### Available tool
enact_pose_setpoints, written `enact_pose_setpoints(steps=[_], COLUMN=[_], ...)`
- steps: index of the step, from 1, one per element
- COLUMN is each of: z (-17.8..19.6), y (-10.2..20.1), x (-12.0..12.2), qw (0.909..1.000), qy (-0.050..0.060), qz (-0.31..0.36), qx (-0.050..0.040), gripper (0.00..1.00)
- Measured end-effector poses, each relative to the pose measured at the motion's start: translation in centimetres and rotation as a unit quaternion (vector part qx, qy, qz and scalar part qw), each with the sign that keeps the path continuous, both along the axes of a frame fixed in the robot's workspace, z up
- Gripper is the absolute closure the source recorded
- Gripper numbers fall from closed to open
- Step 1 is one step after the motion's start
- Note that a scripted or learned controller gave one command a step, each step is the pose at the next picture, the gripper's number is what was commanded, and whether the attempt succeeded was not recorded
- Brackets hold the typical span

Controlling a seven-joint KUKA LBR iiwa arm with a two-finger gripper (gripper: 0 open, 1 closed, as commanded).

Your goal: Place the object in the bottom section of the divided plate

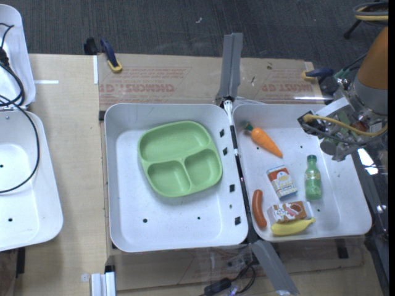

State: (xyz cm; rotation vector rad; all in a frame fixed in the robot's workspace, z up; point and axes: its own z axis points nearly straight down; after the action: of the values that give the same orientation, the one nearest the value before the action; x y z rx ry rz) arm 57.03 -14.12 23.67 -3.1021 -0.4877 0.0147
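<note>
Two bins apart, my hand [336, 142] hovers over the right bin's [345, 224] edge, grip unclear; the green plate [179, 158] lies left. Cardboard reads "CHEMCAT".

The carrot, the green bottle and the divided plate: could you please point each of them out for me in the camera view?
carrot [266, 140], camera view, middle of its orange body.
green bottle [313, 182], camera view, middle of its body below the cap.
divided plate [176, 138], camera view, floor of its large upper section.
</note>
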Motion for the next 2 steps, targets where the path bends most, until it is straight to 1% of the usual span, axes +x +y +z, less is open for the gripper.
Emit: enact_pose_setpoints(steps=[1, 2], z=[0.0, -4.2], y=[0.6, 8.9], x=[-0.3, 2.7], qw=[0.9991, 0.9958], qy=[0.001, 0.001], qz=[0.041, 0.092], qx=[0.0003, 0.0007], gripper=[1.0, 1.0])
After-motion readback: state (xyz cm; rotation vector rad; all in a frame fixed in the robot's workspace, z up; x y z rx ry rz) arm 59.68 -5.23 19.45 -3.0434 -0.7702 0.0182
